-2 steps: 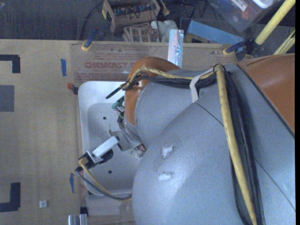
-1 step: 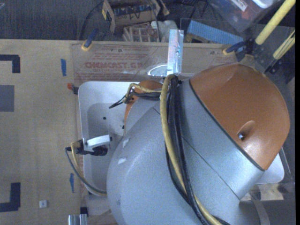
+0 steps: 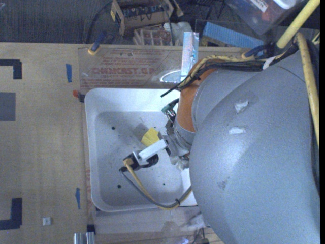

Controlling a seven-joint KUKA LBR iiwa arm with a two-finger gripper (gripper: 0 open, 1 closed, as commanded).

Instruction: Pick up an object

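A small yellow object (image 3: 150,135) lies on the floor of the white bin (image 3: 101,136), near its middle. A dull grey piece (image 3: 139,130) lies against its left side. My gripper (image 3: 174,149) hangs low in the bin just right of the yellow object, mostly covered by the wrist and the orange band. From this view I cannot tell whether it touches the yellow object. A small green thing (image 3: 166,110) peeks out at the wrist's upper edge.
The big grey arm covers the bin's right part and everything further right. A clear plastic sheet (image 3: 127,67) with red print lies behind the bin. The wooden bench (image 3: 40,136) stretches to the left, with blue tape marks.
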